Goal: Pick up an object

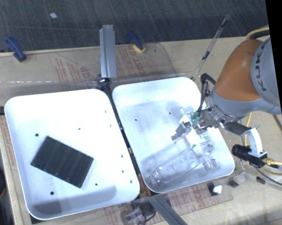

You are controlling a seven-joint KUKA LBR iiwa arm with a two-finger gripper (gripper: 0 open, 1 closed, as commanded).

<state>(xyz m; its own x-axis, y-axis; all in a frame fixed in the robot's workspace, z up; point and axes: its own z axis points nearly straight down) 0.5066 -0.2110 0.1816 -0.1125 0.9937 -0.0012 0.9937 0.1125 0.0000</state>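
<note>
Dark pad (62,161) left bin (55,103), clear bottle (178,165) right bin (149,95)

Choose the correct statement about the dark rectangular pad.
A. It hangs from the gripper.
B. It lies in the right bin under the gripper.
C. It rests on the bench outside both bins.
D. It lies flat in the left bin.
D: the dark rectangular pad lies flat on the floor of the left bin, far from the gripper.
</note>
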